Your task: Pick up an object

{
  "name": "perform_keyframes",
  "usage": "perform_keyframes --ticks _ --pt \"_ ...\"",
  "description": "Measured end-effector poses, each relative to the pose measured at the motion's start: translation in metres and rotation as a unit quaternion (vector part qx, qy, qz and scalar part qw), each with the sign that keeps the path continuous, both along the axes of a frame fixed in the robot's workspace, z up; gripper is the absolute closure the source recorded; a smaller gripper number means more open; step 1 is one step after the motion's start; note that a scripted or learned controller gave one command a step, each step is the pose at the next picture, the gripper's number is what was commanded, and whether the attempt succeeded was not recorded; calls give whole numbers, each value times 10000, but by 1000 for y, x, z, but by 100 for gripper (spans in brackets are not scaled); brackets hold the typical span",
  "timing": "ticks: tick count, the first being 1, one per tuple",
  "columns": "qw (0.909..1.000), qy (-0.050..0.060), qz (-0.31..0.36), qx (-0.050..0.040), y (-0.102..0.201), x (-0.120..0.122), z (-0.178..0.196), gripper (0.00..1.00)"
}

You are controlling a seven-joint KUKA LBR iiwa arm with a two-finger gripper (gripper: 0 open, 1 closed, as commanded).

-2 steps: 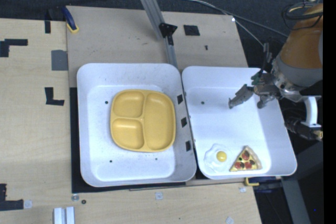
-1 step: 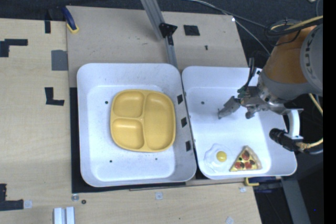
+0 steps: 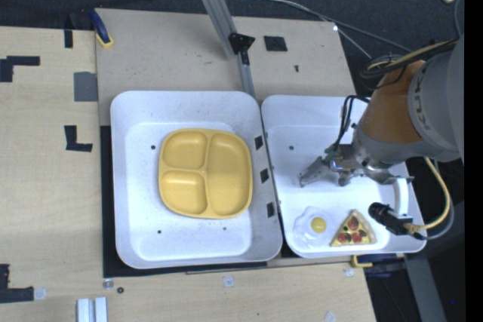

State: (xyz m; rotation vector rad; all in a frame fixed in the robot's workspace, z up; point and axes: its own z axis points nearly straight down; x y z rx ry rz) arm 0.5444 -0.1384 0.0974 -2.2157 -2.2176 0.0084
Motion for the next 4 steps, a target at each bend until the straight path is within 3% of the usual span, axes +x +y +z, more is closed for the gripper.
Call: perform_keyframes --ticks 1,2,4 --pt "10000 -45 -1 -14 0 1 -11 0" --pt "10000 -70 3 -14 0 2 1 100" --pt "10000 -59 2 -8 -3 -2 102 100"
